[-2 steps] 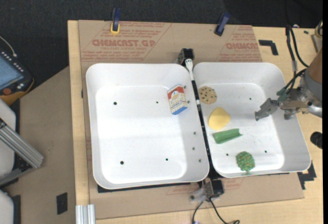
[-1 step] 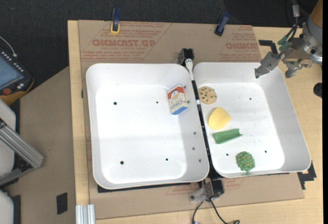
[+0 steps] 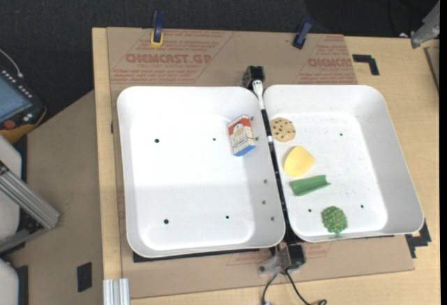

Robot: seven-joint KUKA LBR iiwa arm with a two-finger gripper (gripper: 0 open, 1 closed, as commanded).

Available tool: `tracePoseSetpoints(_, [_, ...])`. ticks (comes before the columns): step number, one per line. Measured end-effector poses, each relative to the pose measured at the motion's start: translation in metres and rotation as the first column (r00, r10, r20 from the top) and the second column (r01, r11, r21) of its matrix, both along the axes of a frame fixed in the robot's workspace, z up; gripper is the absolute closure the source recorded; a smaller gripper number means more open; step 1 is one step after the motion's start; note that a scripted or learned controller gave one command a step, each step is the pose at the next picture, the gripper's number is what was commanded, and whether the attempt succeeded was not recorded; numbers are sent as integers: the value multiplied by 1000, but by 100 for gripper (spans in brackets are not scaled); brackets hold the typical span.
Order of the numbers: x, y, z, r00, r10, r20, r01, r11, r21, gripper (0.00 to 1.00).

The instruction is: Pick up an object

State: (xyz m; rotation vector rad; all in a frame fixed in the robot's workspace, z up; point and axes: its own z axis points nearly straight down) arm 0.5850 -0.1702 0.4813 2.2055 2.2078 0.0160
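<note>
A small carton (image 3: 241, 136) with a red, white and blue print lies in the left bin (image 3: 181, 227), near its right wall. In the right bin (image 3: 391, 157) a brown chocolate-chip cookie (image 3: 283, 130) rests by the left wall. Just below it sit a yellow wedge-shaped piece (image 3: 298, 161) and a green stick-shaped piece (image 3: 309, 185). A knobbly green broccoli-like piece (image 3: 334, 220) lies close to the front wall of that bin.
Both bins rest on a brown cardboard sheet (image 3: 209, 52) held by two clamps (image 3: 158, 28) at the back. A black fitting (image 3: 253, 76) sits at the back between the bins, and cables (image 3: 283, 265) run out at the front.
</note>
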Motion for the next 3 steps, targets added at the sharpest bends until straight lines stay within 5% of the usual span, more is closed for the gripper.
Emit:
tracePoseSetpoints(1, [-42,77,60,1000,8,-9,-7,1000,8,0])
tracePoseSetpoints(2, [-41,72,65,1000,0,-14,0,1000,4,100])
tracePoseSetpoints(3, [-57,154,-42,999,8,-35,-8,1000,10,100])
